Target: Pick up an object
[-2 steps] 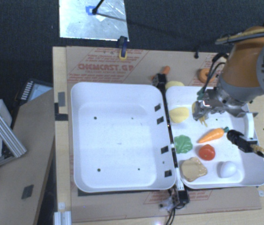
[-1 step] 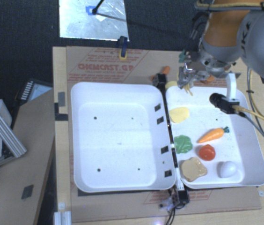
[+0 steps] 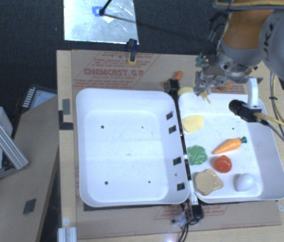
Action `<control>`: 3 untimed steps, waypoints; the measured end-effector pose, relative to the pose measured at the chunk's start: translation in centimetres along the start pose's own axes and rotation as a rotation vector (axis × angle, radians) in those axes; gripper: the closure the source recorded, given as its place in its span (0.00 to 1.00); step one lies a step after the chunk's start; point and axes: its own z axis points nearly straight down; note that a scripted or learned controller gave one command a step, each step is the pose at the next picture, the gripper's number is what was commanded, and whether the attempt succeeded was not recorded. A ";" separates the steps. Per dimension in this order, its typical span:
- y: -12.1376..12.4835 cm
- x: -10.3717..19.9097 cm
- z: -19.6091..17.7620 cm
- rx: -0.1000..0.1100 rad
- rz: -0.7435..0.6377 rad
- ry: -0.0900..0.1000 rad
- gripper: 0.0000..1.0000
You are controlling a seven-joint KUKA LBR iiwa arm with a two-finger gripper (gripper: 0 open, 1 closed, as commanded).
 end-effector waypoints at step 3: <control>-0.1 17.4 17.0 0.008 -0.008 0.006 0.00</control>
